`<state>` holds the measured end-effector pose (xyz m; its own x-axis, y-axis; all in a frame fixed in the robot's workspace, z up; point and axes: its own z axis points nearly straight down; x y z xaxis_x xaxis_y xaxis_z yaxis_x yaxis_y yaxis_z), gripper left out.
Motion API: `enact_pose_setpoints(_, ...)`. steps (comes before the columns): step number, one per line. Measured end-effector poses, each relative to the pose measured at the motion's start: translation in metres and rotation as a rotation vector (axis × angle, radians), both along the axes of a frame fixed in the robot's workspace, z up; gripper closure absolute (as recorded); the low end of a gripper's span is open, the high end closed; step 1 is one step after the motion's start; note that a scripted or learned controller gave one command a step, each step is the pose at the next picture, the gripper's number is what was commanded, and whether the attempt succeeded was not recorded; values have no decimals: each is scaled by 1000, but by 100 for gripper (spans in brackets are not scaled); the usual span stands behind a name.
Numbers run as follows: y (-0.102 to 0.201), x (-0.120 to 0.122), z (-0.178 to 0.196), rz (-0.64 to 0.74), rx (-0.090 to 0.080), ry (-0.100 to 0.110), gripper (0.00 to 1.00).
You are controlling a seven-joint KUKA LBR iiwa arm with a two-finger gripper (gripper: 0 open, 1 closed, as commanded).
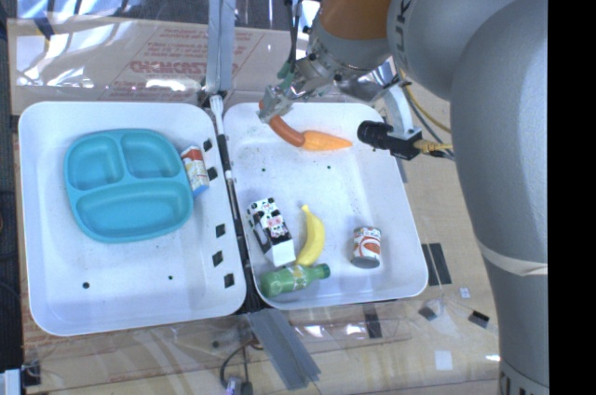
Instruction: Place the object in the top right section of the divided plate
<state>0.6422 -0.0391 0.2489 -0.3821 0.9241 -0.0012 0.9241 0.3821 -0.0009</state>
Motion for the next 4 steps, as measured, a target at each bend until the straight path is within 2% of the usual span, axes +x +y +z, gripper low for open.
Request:
enact_pose_setpoints(1, 0, 0, 0, 0, 0, 0, 0)
enact_pose_setpoints(2, 1, 1, 10, 4, -1, 1, 100)
enact_pose_setpoints(3, 15, -30, -58, 427, 2, 3, 100)
enact_pose_setpoints(4, 86, -55, -58, 581, 2, 4, 100)
